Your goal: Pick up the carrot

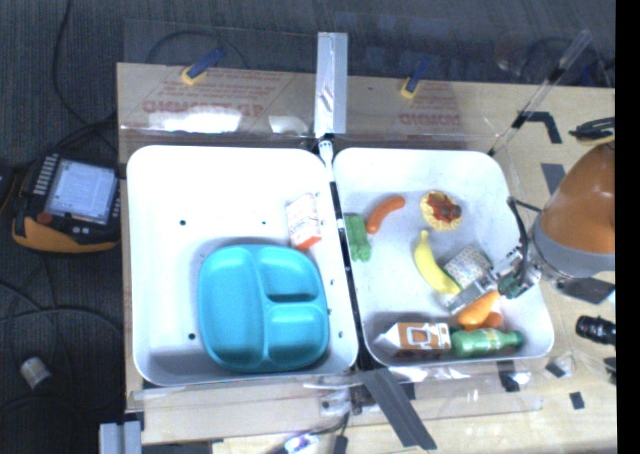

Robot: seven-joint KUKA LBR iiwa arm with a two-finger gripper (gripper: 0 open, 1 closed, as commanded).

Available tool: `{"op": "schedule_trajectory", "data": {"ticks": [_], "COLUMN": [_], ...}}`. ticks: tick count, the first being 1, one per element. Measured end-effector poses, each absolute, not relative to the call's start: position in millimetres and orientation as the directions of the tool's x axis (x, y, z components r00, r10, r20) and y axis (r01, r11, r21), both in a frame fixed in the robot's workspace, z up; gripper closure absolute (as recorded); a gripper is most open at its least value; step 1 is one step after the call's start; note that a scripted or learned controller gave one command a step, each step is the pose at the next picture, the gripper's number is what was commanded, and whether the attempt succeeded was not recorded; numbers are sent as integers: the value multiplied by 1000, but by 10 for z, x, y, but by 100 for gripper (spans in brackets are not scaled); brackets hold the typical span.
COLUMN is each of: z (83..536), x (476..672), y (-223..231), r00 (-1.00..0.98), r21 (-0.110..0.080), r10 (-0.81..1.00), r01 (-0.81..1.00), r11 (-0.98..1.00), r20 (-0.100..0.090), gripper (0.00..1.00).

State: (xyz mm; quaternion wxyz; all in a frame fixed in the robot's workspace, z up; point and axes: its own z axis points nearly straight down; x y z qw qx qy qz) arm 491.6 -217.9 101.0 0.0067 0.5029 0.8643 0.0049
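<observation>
The carrot, a short bright orange piece, lies in the right bin near its front right corner, just above a green bottle. My gripper reaches in from the right, and its metal tip sits directly over the carrot's upper left end, next to a grey crinkled packet. From this angle I cannot see whether it is touching the carrot. The grey wrist and orange band hang over the bin's right rim.
The right bin also holds a banana, an orange-red sausage-shaped piece, a green vegetable, a small tart and a brown carton. In the left bin are a blue divided tray and a small can.
</observation>
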Motion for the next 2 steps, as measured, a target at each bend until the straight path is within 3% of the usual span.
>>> {"op": "schedule_trajectory", "data": {"ticks": [1, 2], "z": [913, 906], "x": [4888, 5450], "y": [-1850, -2246], "r00": [-770, -907], "r21": [3, 2], "r10": [637, 420], "r01": [637, 420], "r11": [770, 907], "r20": [-21, -15], "gripper": [0, 0]}}
